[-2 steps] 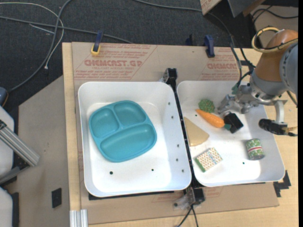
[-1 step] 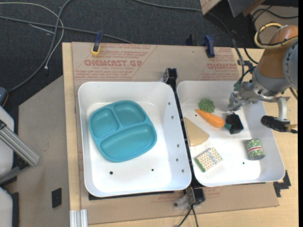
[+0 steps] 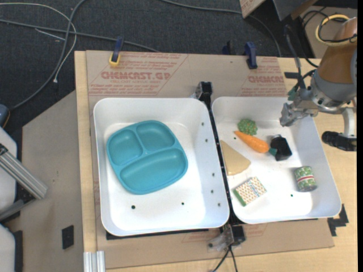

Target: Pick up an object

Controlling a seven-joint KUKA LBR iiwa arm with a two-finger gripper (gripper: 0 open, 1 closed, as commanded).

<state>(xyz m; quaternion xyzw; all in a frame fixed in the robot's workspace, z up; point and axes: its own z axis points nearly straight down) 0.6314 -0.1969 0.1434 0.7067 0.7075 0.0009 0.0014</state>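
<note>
carrot lies in the right bin, just beside the broccoli; we see our claw beyond the carrot, grip state unclear.

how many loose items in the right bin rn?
6: broccoli at the back, carrot beside it, black piece right of the carrot, can far right, wedge by the left wall, patterned packet in front.
</note>
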